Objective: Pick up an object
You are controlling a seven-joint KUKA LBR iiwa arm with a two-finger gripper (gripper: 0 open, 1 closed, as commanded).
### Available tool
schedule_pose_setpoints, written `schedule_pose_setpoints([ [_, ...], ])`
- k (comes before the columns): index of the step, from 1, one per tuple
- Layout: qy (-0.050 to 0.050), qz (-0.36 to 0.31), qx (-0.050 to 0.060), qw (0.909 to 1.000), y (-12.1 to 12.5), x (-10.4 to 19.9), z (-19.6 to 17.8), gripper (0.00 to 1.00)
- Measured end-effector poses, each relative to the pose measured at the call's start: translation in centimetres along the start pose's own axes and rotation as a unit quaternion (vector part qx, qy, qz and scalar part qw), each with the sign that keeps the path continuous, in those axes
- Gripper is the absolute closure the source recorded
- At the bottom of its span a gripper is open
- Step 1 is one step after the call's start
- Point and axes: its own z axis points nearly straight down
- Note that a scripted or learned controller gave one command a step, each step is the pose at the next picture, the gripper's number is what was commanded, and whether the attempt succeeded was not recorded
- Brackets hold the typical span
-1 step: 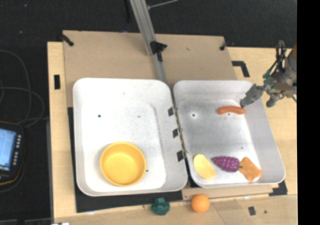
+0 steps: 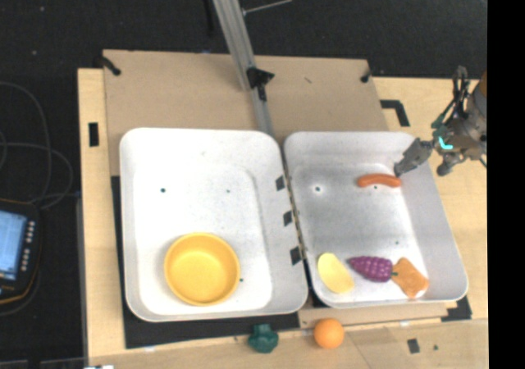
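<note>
My gripper (image 2: pixel 428 161) hangs over the right bin's (image 2: pixel 344 220) far right rim, its two fingers spread apart with nothing between them. Just left of the fingertips an orange sausage-shaped piece (image 2: pixel 378 181) lies on the bin floor. At the bin's near edge sit a pale yellow lemon-like piece (image 2: pixel 335 272), a purple grape bunch (image 2: pixel 371 267) and an orange wedge (image 2: pixel 410 276). A yellow bowl (image 2: pixel 202 268) rests in the left bin's (image 2: pixel 189 170) near corner.
An orange ball (image 2: pixel 329 333) and a dark green toy (image 2: pixel 263 339) lie on the bench in front of the bins. A grey metal pole (image 2: pixel 234 31) slants up behind the bins. A tablet (image 2: pixel 12 248) sits at the far left.
</note>
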Motion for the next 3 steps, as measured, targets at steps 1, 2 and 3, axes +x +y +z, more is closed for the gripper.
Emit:
schedule_pose_setpoints([
  [1,0.0,0.001,0.002,1.0,-0.4,0.6,4.6,0.0],
  [2,0.0,0.001,0.002,1.0,0.2,1.1,9.2,0.0],
  [3,0.0,0.002,0.003,1.0,0.4,1.0,15.4,0.0],
])
